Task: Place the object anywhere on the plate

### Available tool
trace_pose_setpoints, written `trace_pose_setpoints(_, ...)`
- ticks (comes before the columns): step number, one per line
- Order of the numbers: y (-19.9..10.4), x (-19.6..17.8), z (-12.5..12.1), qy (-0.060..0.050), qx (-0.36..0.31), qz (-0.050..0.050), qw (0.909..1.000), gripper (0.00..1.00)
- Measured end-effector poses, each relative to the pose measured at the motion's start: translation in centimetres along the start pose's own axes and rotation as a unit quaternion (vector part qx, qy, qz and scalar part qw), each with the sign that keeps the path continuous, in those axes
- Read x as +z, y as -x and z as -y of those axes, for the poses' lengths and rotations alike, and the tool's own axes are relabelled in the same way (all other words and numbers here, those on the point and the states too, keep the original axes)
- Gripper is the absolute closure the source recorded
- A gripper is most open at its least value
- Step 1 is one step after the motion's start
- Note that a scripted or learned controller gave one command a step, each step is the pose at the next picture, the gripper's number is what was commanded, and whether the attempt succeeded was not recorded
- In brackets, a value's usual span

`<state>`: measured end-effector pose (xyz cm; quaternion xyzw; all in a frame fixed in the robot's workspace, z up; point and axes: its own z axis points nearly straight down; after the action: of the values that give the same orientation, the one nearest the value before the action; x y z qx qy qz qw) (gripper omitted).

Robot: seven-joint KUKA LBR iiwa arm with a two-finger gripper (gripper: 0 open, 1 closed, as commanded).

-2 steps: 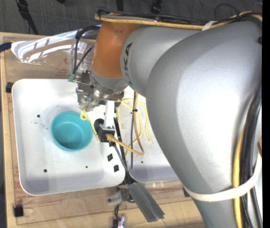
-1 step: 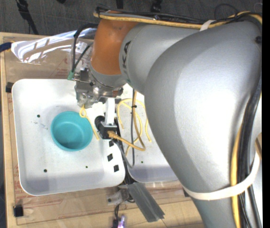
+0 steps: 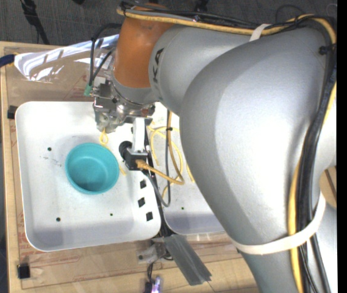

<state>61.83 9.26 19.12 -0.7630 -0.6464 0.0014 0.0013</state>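
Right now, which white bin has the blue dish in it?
The left bin holds the blue dish. The right bin is mostly covered by the grey arm, and yellow cables cross the part that shows. The gripper hangs just above the dish.

left bin (image 3: pixel 39 224): white, under and left of gripper | right bin (image 3: pixel 188 223): right of gripper | clear plastic sheet (image 3: pixel 45 63): upper left of gripper | wooden bench (image 3: pixel 100 264): below

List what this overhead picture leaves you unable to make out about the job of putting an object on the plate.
- Claw: small, dark and cluttered against the arm; whether it holds an object cannot be told.
- Right bin: mostly hidden under the grey arm.
- Teal dish in the left bin: its shaded inside is hard to read; nothing is discernible there.
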Motion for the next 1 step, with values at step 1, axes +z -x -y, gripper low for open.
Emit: trace_pose_setpoints(1,-0.54,-0.31,-0.50,0.001,0.016,0.000,0.9999,1.00)
